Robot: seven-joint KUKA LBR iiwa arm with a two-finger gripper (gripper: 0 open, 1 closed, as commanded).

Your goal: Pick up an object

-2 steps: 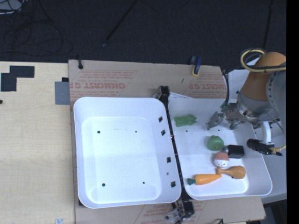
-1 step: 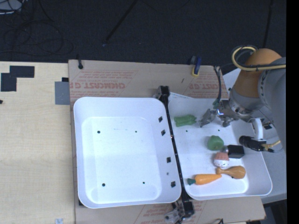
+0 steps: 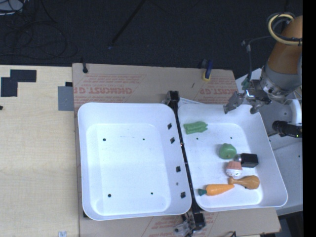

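While the gripper (image 3: 243,104) hangs above the right bin's (image 3: 276,191) one o'clock corner with fingers spread apart and nothing between them, an orange carrot toy (image 3: 218,189) lies at the bin's six o'clock, well apart from it

From my feed the light falls evenly from overhead, bright on the 2 white bins (image 3: 129,113), which read almost blown out with faint detail on their walls. Shadows are soft and short; I see a thin one along the divider between the bins. The floor (image 3: 123,19) behind the tabletop (image 3: 29,147) is dark and grainy, its cables barely legible. Focus is fair in the middle, but edges look soft and the small toys lack crisp outlines. I spot no strong glare.
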